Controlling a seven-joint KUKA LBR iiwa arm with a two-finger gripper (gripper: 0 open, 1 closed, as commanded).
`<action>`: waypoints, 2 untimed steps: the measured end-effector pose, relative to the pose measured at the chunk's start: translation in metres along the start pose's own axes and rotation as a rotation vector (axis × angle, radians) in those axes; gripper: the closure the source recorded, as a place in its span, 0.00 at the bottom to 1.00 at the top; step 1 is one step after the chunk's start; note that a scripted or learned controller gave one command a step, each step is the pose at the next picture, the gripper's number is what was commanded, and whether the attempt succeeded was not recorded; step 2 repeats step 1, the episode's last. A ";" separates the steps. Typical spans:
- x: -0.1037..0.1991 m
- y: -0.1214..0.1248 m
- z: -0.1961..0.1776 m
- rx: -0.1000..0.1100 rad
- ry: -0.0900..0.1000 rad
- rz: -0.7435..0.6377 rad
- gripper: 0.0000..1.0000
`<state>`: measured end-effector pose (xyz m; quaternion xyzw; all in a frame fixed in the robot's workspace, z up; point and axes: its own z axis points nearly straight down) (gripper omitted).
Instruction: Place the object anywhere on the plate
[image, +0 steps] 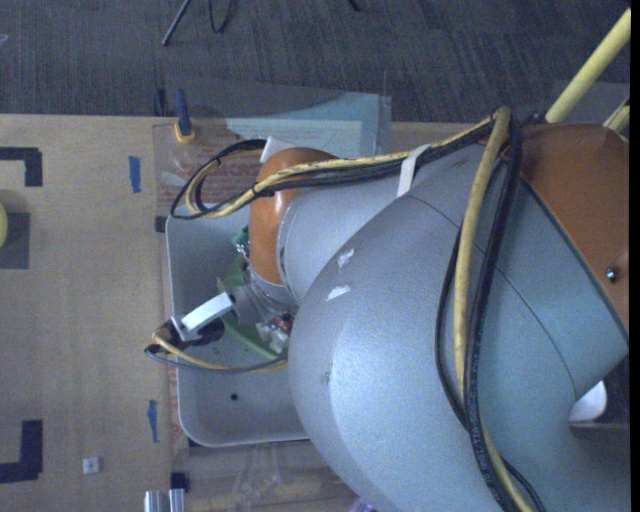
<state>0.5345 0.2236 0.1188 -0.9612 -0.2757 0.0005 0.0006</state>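
Grey arm (420, 330) covering most of the white bin (200, 400), wrist low near its left wall, gripper state and object's place impossible to tell, bare bin floor toward the near corner

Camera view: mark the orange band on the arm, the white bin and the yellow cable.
orange band (266, 222), camera view, on its curved orange side.
white bin (240, 415), camera view, on its bare floor near the lower rim.
yellow cable (468, 270), camera view, on the stretch running down the grey arm.

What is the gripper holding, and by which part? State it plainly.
It cannot be told. The arm covers most of the white bin, and the gripper sits beneath the wrist, its grasp hidden by cables and hardware.
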 end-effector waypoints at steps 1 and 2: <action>-0.014 0.052 -0.002 0.002 -0.004 -0.133 1.00; -0.014 0.052 -0.002 0.002 -0.004 -0.133 1.00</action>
